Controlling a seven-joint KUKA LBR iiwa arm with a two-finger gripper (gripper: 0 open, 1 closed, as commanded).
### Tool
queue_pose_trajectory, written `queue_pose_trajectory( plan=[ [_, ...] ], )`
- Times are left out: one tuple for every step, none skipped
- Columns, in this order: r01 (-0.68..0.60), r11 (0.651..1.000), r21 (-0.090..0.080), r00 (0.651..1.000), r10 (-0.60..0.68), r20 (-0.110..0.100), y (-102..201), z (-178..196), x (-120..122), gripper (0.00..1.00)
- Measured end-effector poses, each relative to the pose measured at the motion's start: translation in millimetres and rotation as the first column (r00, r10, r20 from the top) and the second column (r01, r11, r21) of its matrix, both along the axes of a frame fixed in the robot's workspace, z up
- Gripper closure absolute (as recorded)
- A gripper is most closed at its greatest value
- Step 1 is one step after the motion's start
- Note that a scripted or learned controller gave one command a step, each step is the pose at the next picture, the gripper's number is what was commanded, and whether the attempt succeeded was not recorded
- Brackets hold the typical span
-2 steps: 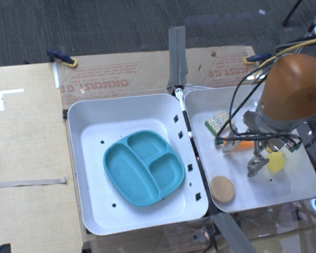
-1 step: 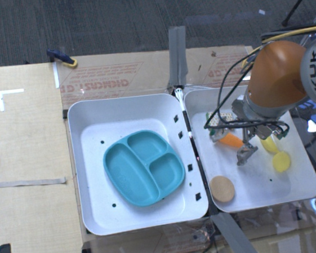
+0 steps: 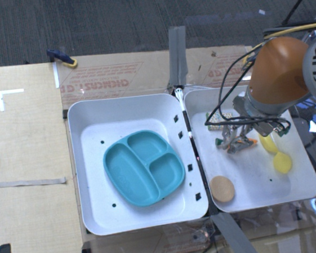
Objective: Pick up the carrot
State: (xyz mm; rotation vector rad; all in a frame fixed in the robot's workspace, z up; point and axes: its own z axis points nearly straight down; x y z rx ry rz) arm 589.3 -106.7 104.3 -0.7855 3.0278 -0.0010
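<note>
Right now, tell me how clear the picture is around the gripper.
Camera view: even light, soft shadows; the blue plate is sharp. The gripper is small and muddled among cables, with the carrot just an orange fleck beside it, so the grip is unclear.

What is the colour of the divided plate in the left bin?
Turquoise blue, seen clearly in the camera view: the divided plate.
</note>
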Motion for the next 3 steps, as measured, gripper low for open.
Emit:
queue_pose_trajectory(
  plan=[
    [0.036, 0.999, -0.003, 0.999, -0.036, -0.006, -80, -11, -5, 1.00],
    [0.103, 0.995, -0.002, 0.995, -0.103, -0.007, -65, 129, -23, 1.00],
    [0.155, 0.988, -0.001, 0.988, -0.155, -0.006, -76, 218, 2, 1.00]
  ],
)
